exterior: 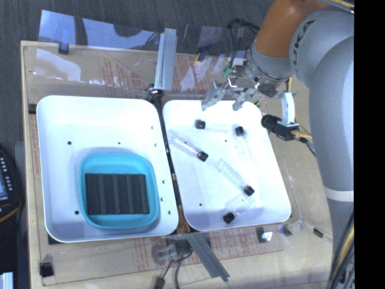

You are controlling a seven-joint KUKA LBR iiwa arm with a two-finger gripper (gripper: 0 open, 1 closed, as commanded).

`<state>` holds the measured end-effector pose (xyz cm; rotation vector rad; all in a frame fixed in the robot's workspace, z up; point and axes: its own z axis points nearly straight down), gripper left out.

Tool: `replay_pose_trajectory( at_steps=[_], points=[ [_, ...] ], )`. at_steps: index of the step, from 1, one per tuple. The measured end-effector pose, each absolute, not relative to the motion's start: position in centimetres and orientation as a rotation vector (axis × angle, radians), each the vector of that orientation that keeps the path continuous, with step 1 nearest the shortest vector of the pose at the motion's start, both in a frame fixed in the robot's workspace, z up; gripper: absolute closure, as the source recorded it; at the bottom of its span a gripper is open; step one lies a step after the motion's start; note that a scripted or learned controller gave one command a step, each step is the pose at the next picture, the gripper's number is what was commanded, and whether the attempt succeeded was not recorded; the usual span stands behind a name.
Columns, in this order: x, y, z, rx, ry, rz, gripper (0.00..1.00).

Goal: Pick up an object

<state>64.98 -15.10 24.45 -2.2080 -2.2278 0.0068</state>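
Grey pincer (pixel 227 100) | fingers spread open | holding nothing | above right bin (pixel 274 179) far rim

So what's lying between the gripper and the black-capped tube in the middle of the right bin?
In the camera view, one small black-capped piece lies on the bin floor between the gripper and that clear tube. Otherwise the stretch is bare white floor.

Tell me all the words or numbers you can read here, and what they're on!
None can be read.
Faint reddish print runs across the bench under its clear cover: too blurred to read.
The white bins, the teal tray and the clear tubes show no writing.
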Motion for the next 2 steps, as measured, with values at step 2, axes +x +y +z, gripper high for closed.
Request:
replay_pose_trajectory(
  at_steps=[2],
  points=[
    [64.0, -12.6, 22.3, -1.988, -2.433, 0.002, 0.00]
  ],
)
